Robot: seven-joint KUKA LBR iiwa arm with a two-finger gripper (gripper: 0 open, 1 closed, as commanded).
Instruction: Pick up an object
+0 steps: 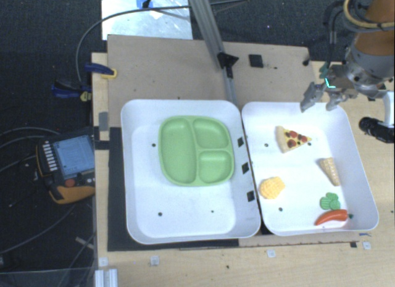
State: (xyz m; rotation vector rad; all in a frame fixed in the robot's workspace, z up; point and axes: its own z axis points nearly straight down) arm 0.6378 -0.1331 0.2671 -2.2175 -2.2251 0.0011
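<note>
The right bin (352, 133) holds several toy foods: a pizza slice (291, 138) near the back, an ice cream cone (330, 170) at the right, a yellow corn piece (272, 187) at the front left, and a red sausage with a green leafy piece (331, 211) in the front right corner. My gripper (321, 99) hangs over the bin's back edge, above and right of the pizza slice. Its two fingers are spread apart with nothing between them.
A green divided plate (196, 150) lies in the left bin (142, 218). A slanted metal pole (207, 20) crosses the back of the bench. Cables and a small device (68, 159) sit off the bench at the left.
</note>
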